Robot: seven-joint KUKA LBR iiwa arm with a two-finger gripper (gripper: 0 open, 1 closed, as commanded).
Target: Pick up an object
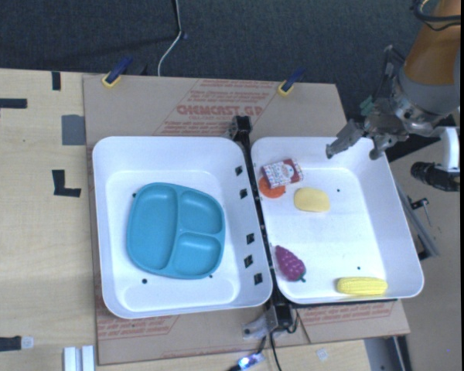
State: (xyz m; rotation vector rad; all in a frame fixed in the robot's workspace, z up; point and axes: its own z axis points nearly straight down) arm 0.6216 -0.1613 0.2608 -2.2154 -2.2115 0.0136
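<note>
In the right bin [371,230] lie a red and white packet [280,174] on an orange disc, a yellow lemon-shaped piece [312,200], a purple grape bunch [289,263] and a yellow corn cob [362,286]. My gripper [359,147] hangs above the bin's far right corner, its two fingers spread apart with nothing between them. It is well clear of every object, up and to the right of the lemon piece.
The left bin [108,230] holds a blue sectioned plate [175,229]. Black clips run down the seam between the bins. Both bins rest on a cardboard sheet [209,107] on the wooden bench.
</note>
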